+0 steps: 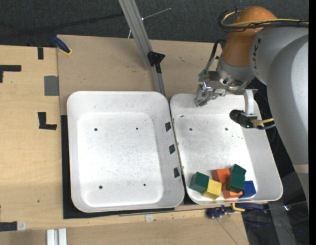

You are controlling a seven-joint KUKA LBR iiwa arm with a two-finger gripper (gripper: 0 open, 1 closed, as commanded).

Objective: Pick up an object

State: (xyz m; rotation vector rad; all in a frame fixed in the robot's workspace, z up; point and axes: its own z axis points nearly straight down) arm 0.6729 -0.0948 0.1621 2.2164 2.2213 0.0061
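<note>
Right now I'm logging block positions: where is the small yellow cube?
The small yellow cube lies in the right white bin, at its near edge, between the green cube and orange block.

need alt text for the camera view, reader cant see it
A grey robot arm reaches in from the right, its gripper over the far edge of the right white bin. A pile of coloured blocks lies in that bin's near corner, apart from the gripper, beside the left white bin.

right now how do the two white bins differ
The left bin looks wider and holds no blocks; the right bin is narrower, with colored blocks piled at its near end. The end effector hangs over the right bin's far rim, away from the left bin. Both are shallow, white and speckled.
</note>
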